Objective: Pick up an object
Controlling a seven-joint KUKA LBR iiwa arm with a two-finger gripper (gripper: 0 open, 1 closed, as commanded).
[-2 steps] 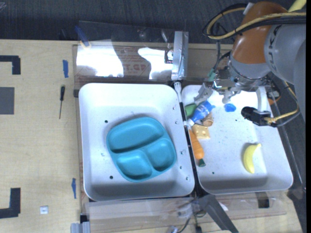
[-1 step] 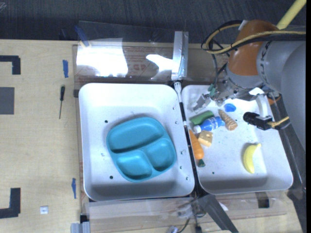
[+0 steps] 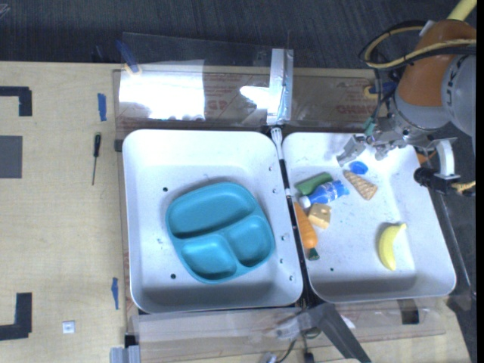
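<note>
We see the arm (image 3: 442, 82) cut off by the right edge, its gripper (image 3: 355, 151) too small and blurred for us to read, a small blue thing (image 3: 358, 168) beside it we cannot identify, the bottle (image 3: 327, 193) partly hidden among the clutter.

The worktop (image 3: 53, 225) is of light wood with black square marks and small strips of blue tape (image 3: 101, 106). A thin screwdriver (image 3: 96, 156) lies on it at the left. Beyond its far edge is a dark grey carpet floor (image 3: 227, 6). A clear plastic sheet (image 3: 197, 89) there reflects bright light.
</note>
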